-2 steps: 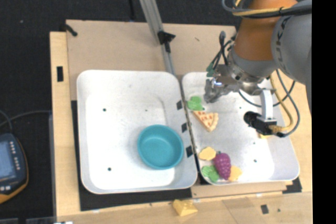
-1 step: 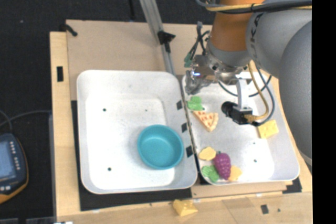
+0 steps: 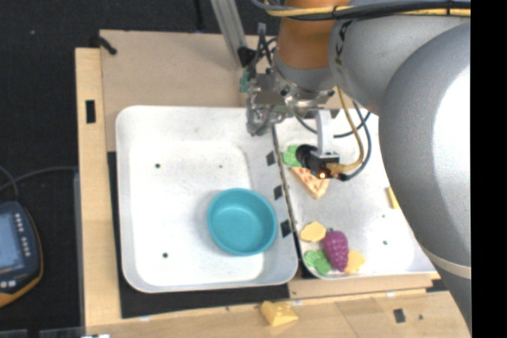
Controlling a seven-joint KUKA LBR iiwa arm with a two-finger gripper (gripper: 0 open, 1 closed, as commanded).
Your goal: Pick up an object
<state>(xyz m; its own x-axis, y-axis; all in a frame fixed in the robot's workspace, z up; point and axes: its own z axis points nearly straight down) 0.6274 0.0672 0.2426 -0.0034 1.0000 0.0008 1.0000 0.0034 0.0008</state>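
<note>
The gripper (image 3: pixel 263 113) is seen over the far end of the divide between the bins; how wide it stands cannot be told. One blue bowl (image 3: pixel 242 221) is set in the left bin's (image 3: pixel 158 138) near right corner, with the rest of that floor left open. In the right bin (image 3: pixel 372 206), one pizza slice (image 3: pixel 312 181) is placed just below the gripper, and one bunch of purple grapes (image 3: pixel 337 248) is crowded against the near edge.

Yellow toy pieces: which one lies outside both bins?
The yellow wedge on the bare bench at the view's bottom; the others lie inside the right bin.
</note>
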